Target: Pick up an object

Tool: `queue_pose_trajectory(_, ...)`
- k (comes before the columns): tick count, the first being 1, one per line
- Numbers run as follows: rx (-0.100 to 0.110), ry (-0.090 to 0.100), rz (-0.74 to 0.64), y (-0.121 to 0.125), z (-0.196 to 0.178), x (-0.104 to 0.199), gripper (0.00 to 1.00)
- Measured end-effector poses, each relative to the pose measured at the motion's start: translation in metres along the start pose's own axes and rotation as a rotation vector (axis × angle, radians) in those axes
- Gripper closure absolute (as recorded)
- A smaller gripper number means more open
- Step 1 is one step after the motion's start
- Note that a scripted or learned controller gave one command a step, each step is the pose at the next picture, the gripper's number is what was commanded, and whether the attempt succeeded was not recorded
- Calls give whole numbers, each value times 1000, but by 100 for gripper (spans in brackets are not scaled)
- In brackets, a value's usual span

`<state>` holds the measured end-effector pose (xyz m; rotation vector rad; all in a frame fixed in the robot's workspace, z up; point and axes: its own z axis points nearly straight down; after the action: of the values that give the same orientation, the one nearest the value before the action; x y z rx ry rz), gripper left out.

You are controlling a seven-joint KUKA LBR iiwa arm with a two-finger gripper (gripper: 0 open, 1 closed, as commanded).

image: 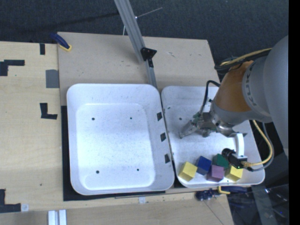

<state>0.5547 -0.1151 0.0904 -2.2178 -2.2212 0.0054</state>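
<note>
risk first: easy to close on nothing, since the gripper (pixel 190 129) hangs over bare floor in the middle of the right bin (pixel 187 95), well apart from the blocks. also possible to nudge the huddle instead of seizing one piece, because the blocks sit packed against each other along the bin's near edge, leaving little room for a finger between them. could jam a block against the near wall as well.

gripper: two fingers visible, spread a little and pointing toward the wall shared with the left bin (pixel 112 90); nothing between them. cannot tell whether the tips touch the floor or hover just above it.

targets: yellow block (pixel 188 171) nearest the shared wall, then blue block (pixel 204 164), purple block (pixel 216 172), green block (pixel 220 161) just behind it, and a second yellow block (pixel 236 173) toward the near right corner. none lifted yet, all resting in the right bin.
</note>
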Motion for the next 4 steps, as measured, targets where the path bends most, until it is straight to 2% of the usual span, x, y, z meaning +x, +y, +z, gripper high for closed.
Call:
queue_pose_trajectory(1,0,2,-1,0,-11,1,100)
queue_pose_trajectory(3,-10,-1,0,-1,-136,0,100)
queue_pose_trajectory(4,-5,1,0,-1,-145,1,100)
